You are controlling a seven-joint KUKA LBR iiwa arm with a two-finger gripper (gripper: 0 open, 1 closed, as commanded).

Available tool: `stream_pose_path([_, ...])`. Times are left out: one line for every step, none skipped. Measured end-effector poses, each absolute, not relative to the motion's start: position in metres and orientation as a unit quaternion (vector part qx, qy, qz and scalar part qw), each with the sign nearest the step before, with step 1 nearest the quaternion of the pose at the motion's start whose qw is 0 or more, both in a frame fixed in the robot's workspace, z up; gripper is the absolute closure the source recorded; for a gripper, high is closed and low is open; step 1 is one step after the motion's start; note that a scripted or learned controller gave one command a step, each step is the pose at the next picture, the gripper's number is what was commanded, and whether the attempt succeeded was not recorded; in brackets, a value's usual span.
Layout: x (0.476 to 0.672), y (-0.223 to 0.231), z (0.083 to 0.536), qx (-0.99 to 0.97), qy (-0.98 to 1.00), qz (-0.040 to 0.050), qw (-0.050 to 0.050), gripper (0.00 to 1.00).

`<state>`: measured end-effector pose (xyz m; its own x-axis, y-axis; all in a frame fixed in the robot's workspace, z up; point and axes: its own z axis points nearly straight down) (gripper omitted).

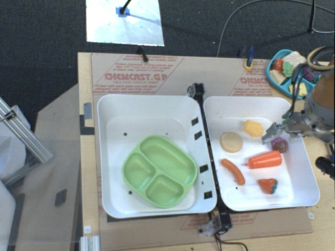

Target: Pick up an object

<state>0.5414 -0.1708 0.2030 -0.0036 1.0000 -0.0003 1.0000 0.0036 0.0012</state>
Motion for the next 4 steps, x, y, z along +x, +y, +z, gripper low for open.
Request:
stream_pose_path([0.577,-0.178,0.42,0.705,0.709,0.0048,0.01,0.0])
stream_pose_path([0.498,-0.128,0.544,0.704,0.711,0.0056,0.007,0.0])
stream_pose_path([0.645,-0.05,0.536,0.702,0.712,0.0038,0.004,0.0])
stream_pose_path([0.613,0.038,0.509,0.702,0.712,0.0007,-0.001,0.0])
